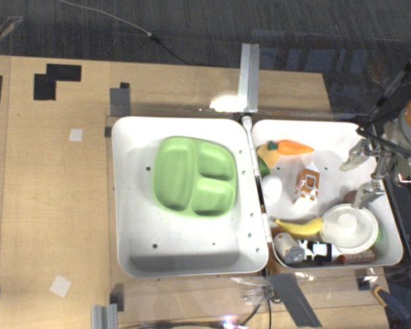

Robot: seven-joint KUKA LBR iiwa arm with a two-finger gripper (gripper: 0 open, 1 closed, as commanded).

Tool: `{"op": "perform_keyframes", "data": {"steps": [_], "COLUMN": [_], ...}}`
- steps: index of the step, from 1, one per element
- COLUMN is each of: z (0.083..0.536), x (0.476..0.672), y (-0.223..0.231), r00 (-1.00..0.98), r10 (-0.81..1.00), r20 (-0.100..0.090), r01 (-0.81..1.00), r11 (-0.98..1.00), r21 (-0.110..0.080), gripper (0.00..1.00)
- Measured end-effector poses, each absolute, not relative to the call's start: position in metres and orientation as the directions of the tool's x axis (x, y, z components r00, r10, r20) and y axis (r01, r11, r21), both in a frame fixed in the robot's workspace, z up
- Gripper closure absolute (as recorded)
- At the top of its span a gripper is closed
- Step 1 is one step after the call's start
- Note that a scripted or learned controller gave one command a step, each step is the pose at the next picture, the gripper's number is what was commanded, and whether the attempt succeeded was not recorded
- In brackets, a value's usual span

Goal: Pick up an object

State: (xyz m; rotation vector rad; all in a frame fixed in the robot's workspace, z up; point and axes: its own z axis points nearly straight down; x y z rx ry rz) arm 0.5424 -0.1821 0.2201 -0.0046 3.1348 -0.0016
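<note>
The left shallow white plastic bin (133, 204) holds one thing: a light green plastic divided plate (194, 175) with three compartments, lying flat in the upper middle of the floor. Bare white floor runs all round the plate, widest toward the near edge and the left wall.

The right shallow white plastic bin (329, 130) is crowded along its left side and near edge. An orange toy carrot with a green top (288, 147) lies close to the far-left corner, just beside the divider between the bins. Below it a small brown and white printed packet (307, 186) lies near the middle of the floor. A yellow toy banana (300, 226) lies across the lower left part, and a small silver-capped round container (288, 247) sits in the near-left corner, touching the near wall. A white round bowl with a pale green rim (349, 227) sits toward the near-right corner, just beside the banana's right end. The open floor is a patch at the upper right, between the carrot and the right wall.

The metal two-finger gripper (363, 177) hangs over the right side of this bin, one finger above the other in the view, spread apart with only white floor showing between them. It grasps nothing; the lower finger is near the bowl's far rim
</note>
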Motion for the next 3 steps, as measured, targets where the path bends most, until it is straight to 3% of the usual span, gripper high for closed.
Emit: {"op": "perform_keyframes", "data": {"steps": [1, 2, 3], "z": [0.131, 0.127, 0.098], "x": [0.562, 0.586, 0.603], "y": [-0.151, -0.14, -0.125], "r00": [-0.999, -0.998, -1.0], "r10": [-0.028, 0.008, 0.019], "r20": [-0.037, -0.064, -0.01], "r01": [-0.028, 0.009, 0.019], "r11": [1.0, 1.0, 1.0], "r21": [-0.008, -0.011, -0.001], "gripper": [0.0, 0.0, 0.0]}}
